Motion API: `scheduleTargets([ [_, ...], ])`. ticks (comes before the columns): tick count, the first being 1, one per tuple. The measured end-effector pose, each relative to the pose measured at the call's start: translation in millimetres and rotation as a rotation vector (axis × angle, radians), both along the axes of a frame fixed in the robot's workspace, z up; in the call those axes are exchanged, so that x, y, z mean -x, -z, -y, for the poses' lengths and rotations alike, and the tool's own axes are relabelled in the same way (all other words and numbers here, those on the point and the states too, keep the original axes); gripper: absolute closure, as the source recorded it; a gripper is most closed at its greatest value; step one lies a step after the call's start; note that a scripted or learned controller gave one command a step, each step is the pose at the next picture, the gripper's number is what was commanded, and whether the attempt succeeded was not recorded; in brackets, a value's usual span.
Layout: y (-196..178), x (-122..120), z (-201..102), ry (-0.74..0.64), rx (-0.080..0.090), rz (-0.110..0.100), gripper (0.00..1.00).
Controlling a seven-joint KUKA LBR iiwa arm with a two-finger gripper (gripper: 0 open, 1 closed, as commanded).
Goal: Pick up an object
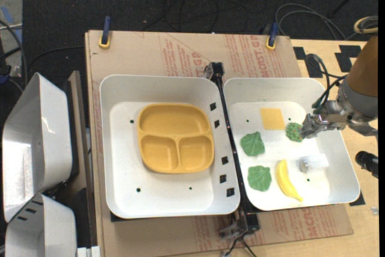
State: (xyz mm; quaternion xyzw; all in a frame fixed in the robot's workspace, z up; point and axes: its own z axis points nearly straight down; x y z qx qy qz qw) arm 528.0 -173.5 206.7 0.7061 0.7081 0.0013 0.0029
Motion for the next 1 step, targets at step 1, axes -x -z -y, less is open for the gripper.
scheduleTargets([
  [1,-13.8,7.0,-55.1,-0.004,-0.004,-0.006,1.00],
])
